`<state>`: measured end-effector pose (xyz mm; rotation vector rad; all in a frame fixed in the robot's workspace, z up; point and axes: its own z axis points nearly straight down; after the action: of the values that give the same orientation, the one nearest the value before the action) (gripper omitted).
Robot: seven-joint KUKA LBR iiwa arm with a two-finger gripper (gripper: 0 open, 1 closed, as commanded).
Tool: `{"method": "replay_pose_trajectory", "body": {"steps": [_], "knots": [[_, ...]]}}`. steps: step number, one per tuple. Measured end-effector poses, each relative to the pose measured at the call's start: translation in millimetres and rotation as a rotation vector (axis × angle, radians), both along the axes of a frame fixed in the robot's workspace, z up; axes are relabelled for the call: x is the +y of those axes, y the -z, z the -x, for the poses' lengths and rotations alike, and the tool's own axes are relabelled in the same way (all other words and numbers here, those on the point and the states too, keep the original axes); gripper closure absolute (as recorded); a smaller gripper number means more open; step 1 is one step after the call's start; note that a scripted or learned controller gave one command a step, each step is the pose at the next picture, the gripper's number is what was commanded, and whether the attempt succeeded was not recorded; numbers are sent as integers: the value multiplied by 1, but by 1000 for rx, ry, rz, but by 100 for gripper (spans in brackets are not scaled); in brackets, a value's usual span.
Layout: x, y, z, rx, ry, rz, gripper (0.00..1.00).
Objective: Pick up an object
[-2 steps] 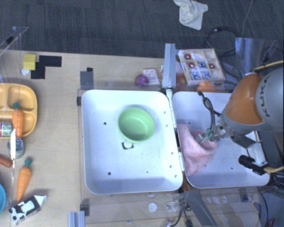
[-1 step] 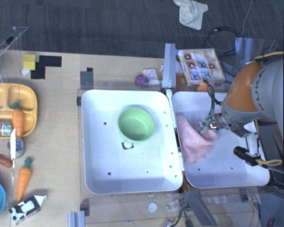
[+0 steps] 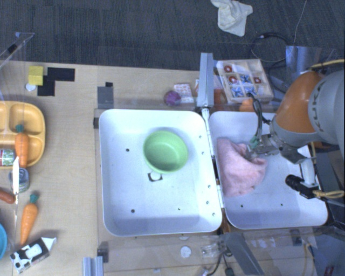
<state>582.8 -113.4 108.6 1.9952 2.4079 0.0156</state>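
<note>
Camera view, from above the bench: nearest the lens, at the lower left, a small black-and-white cow-patterned carton (image 3: 32,252) lies on the pale wooden bench (image 3: 70,178), with two orange toy carrots (image 3: 28,215) just beyond it, one of them resting in a yellow divided plastic tray (image 3: 24,132) at the left edge. Two shallow white bins sit side by side in the middle. A round light-green plastic bowl (image 3: 166,151) stands upright in the left white bin (image 3: 153,215), toward its far half, with a small dark mark on the bin floor just in front of it. A crumpled pink cloth (image 3: 240,167) lies in the right white bin (image 3: 280,210), against its left wall (the cloth's far right corner bunches up toward the arm). The grey arm with its orange band (image 3: 302,108) reaches in from the right, and its pincer (image 3: 257,146) sits down on that raised corner of the cloth; whether the pincer is open or closed on the fabric cannot be told from this angle. Farther back, behind the bins, a small purple ball (image 3: 172,97) and a patterned flat box (image 3: 243,80) rest on the bench, and a crumpled white rag (image 3: 233,15) lies on the dark floor beyond.
</note>
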Motion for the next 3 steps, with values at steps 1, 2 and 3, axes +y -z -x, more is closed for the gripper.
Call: {"method": "replay_pose_trajectory", "body": {"steps": [1, 2, 3], "knots": [[0, 0, 0, 0, 0, 0, 0], [-17, 18, -5, 4, -67, 0, 0], [1, 17, 12, -1, -209, 5, 0]]}}
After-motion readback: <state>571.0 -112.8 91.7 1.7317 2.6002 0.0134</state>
